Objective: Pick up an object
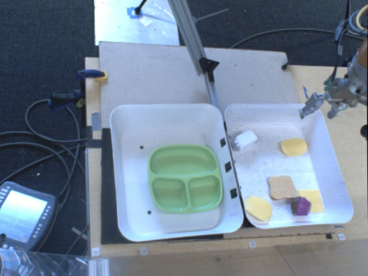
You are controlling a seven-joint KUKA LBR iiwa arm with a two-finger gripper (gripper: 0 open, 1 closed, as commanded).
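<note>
The white block (246, 138) lies in the right bin (336, 154), its long axis slanting up to the right, well left of the empty, open claw (322, 105) above.

A robotics lab or test cell. A wooden bench (190, 68) stands on dark carpet (40, 33), with two white bins (172, 117) fixed side by side. At the near left lies a teach pendant (23, 214), its cables (40, 131) looping over the floor. Clamps (92, 74) grip the bench's left edge, and a metal pole (187, 25) slants in from the far side.
</note>
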